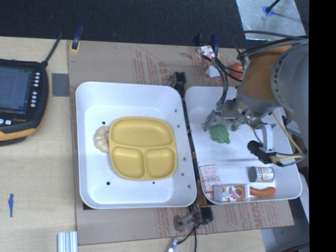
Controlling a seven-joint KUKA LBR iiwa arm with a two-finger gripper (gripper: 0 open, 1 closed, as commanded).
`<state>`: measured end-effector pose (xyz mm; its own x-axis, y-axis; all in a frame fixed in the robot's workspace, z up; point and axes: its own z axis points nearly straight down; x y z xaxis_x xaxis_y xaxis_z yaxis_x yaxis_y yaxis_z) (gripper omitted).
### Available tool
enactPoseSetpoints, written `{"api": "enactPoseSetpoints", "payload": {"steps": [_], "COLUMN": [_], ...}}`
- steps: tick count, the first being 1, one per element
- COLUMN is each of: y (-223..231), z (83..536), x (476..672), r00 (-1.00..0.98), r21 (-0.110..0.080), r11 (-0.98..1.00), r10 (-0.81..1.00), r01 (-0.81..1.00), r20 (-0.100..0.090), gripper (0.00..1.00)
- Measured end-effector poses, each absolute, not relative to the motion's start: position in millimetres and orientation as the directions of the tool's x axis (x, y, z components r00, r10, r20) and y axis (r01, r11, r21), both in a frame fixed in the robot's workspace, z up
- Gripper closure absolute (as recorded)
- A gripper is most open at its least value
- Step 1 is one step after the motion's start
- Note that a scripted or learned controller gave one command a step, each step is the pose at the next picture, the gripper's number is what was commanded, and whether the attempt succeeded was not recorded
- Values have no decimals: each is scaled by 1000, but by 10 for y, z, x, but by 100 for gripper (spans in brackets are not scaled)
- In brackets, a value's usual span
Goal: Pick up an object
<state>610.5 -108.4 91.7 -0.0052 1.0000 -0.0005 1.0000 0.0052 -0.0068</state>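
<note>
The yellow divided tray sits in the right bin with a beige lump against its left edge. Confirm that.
Wrong on the bin. The camera view shows the yellow divided tray in the left bin, not the right bin. The rest holds: a beige lump lies against the tray's left edge.

Two bins sit side by side on the worktop (42, 193). In the left bin (89, 188) a divided tray (143, 147) lies in the middle, with a small lumpy item (101, 138) touching its left edge. In the right bin (202, 101) a leafy piece (220, 135) lies near the back, under the gripper (227, 117); a small jar (261, 174) lies toward the front right, a carton (229, 193) and carrot (261, 191) along the front wall. A tablet (18, 100) rests far left.
</note>
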Motion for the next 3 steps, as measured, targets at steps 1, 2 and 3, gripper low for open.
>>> {"api": "enactPoseSetpoints", "payload": {"steps": [1,2,3], "y": [-1099,-1106,-1106], "z": [916,1019,1018], "x": [6001,6001,6001], "r00": [-5,-6,-7], "r21": [-6,-9,-9], "r11": [5,6,7], "r10": [1000,1000,1000], "r01": [1000,1000,1000], "r20": [0,-1,-1], "gripper": [0,100,0]}}
